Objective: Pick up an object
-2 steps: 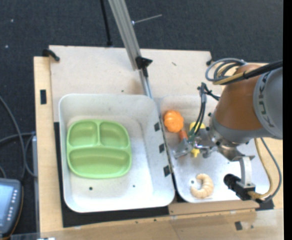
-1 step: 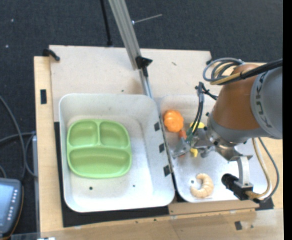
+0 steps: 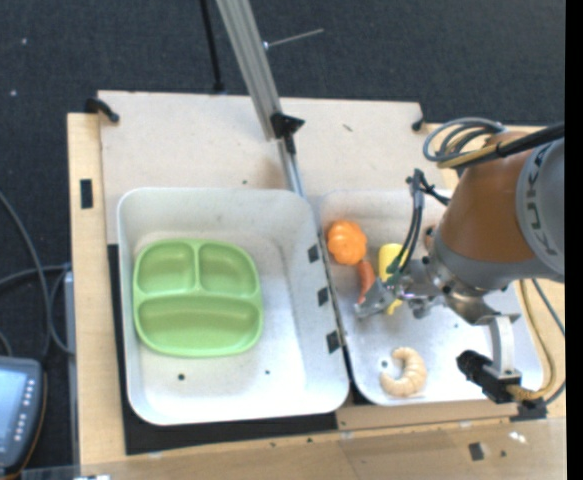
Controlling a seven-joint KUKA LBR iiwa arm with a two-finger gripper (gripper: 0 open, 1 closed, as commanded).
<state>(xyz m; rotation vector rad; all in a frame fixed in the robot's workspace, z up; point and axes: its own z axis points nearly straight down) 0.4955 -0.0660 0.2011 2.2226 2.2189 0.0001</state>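
- The surface (image 3: 201, 138) carries two white bins side by side, and my arm (image 3: 496, 218) reaches in over the right one.
- The left bin (image 3: 291, 368) lies well to the left of my end effector and holds a green plate (image 3: 198, 297) with three compartments.
- The right bin (image 3: 371, 363) lies under my end effector (image 3: 379, 303), which sits low near its middle; I cannot tell its opening.
- An orange (image 3: 346, 241) lies just above-left of my end effector.
- A croissant (image 3: 404, 371) lies just below it, apart.
- A yellow piece (image 3: 389, 260) and a carrot (image 3: 367, 278) sit right beside it.
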